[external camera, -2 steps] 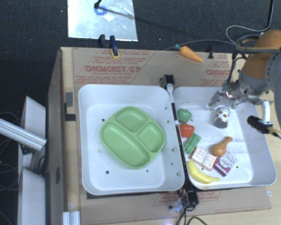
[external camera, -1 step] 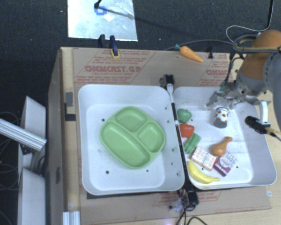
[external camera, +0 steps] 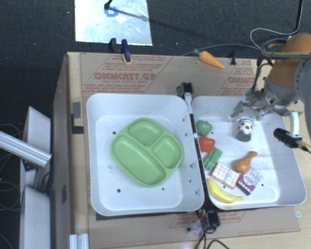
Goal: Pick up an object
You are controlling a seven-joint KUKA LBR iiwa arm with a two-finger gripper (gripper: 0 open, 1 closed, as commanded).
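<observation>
My gripper point(external camera: 247, 111) hangs over the far part of the right bin point(external camera: 290, 162), at the end of the grey arm with its orange band. Just below it, on the near side, stands a small grey and white cup-like toy point(external camera: 243, 129); I cannot tell whether it touches the gripper. Lying further forward in the same bin are an orange drumstick point(external camera: 244, 161), a pink packet point(external camera: 250, 180), a yellow banana point(external camera: 223, 192), a red and white box point(external camera: 225, 175), a green pepper point(external camera: 203, 127), a red piece point(external camera: 207, 144) and a green piece point(external camera: 212, 158).
The left bin point(external camera: 101, 139) holds a green divided plate point(external camera: 146, 151). A carrot point(external camera: 212, 60) lies on the cardboard behind the bins. A black fitting point(external camera: 286, 137) juts over the right bin's right side. Cables run behind the arm.
</observation>
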